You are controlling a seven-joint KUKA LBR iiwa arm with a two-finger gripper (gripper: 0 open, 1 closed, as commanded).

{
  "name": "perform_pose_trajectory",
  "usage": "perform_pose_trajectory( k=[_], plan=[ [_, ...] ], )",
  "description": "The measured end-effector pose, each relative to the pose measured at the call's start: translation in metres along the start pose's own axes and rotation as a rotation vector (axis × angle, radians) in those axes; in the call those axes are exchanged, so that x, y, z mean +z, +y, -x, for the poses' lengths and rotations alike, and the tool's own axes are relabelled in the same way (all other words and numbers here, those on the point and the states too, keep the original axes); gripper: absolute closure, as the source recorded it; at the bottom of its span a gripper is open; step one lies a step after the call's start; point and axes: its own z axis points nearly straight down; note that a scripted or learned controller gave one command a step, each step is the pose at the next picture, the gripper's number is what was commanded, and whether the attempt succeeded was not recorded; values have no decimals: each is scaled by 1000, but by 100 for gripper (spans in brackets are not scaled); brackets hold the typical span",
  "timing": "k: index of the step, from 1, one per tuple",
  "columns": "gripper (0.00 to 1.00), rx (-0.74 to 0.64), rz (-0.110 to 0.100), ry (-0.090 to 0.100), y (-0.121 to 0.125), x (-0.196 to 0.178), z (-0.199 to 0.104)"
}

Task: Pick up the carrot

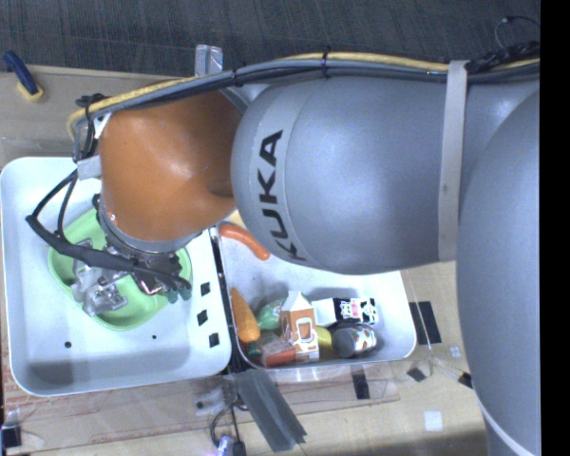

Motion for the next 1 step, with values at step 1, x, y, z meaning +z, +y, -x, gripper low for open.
perform_pose_trajectory(
  k=[1],
  plan=[
    [100, 639, -3, 8, -7, 113, 11]
  ],
)
